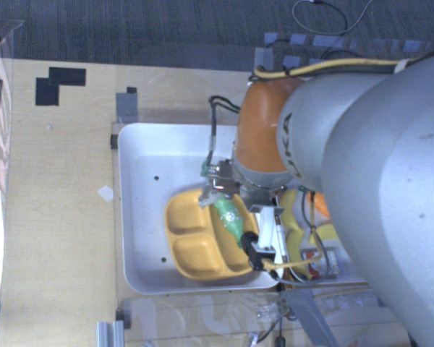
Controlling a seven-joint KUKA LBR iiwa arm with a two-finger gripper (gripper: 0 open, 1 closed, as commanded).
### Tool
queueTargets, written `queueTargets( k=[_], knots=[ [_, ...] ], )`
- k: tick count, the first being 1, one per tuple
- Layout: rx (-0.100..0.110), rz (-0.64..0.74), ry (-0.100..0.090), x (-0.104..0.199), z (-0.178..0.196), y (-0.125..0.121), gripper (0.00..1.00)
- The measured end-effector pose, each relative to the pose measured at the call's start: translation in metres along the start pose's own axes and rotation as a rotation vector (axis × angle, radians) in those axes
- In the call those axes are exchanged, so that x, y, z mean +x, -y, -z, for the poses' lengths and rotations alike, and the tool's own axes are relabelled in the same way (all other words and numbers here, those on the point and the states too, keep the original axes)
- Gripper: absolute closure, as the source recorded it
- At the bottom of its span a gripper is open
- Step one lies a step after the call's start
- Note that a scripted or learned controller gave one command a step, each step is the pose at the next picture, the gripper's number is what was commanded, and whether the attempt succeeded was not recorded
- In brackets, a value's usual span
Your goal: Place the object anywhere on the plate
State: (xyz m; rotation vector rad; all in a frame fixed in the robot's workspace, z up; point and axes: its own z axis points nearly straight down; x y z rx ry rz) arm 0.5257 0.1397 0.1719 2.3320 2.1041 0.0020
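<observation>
A yellow divided plate (pixel 192 241) lies in the left white bin (pixel 141 194), toward its front right. A green bottle-like object (pixel 228 219) rests tilted over the plate's right compartment. My gripper (pixel 235 219) hangs directly over the green object, below the arm's orange band (pixel 260 136). The wrist hardware covers part of the object and the plate's right rim. Whether the object is gripped or simply lying on the plate is hidden from this angle.
The grey arm (pixel 376 179) covers most of the right bin, where yellow and orange items (pixel 315 208) show beside the wrist. Cables (pixel 304 262) trail from the wrist near the bin's front wall. Bare white floor lies left of the plate.
</observation>
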Motion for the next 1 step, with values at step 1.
queueTargets(
  k=[1],
  knots=[
    [0.000,-0.094,0.000,0.0447,-0.0212,-0.0209,0.00]
  ],
)
